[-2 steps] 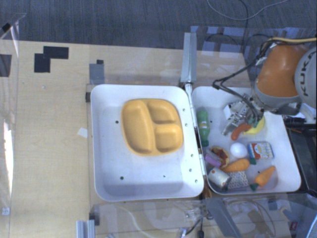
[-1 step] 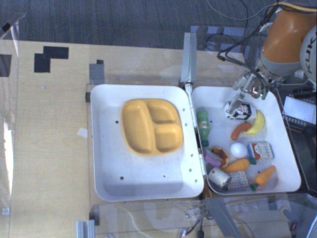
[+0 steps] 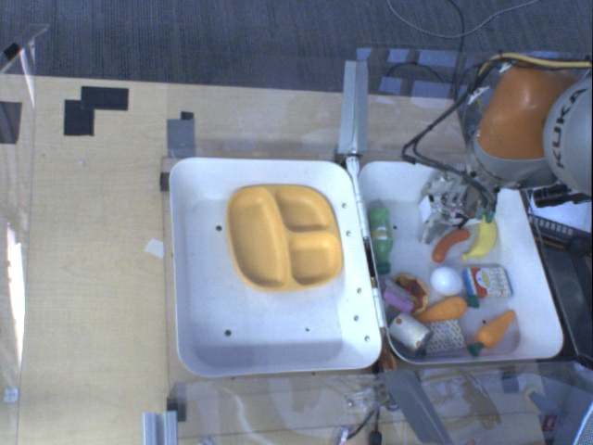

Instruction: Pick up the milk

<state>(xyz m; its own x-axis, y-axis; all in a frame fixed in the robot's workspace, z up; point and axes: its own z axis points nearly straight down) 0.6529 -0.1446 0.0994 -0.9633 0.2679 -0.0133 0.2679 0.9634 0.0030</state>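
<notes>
The milk (image 3: 487, 282) is a small white carton with red and blue print, lying flat at the right of the right bin (image 3: 548, 327). My gripper (image 3: 448, 209) hangs over the upper part of that bin, up and to the left of the milk and apart from it. Directly below the gripper are a red sausage (image 3: 450, 244) and a yellow banana (image 3: 481, 237), which lie between it and the carton. The grey arm with its orange band (image 3: 519, 109) comes in from the upper right.
The right bin also holds a green bottle (image 3: 379, 227), a white egg (image 3: 446, 278), two carrots (image 3: 443, 309) (image 3: 497, 327), a can (image 3: 409, 331) and a pink packet (image 3: 400, 296). The left bin (image 3: 199, 276) holds a yellow divided tray (image 3: 283, 235).
</notes>
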